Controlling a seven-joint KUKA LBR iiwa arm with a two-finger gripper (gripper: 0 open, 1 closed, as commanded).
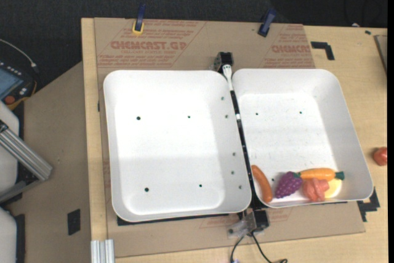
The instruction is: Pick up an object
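The right bin (289, 95) holds a cluster of toy foods along its near wall. An orange-red sausage shape (261, 183) lies at the near left corner. Beside it sits a purple grape bunch (287, 184). An orange carrot (319, 173) lies across a red piece (314, 189) and a yellow piece (333, 188). The left bin (166, 89) has only small dark dots on its floor.
A small red object (380, 156) rests on the bench right of the right bin. Two blue clamps (140, 20) (267, 21) grip the cardboard's far edge. A black fitting (224, 61) sits between the bins at the back. Metal framing (21, 148) stands at left.
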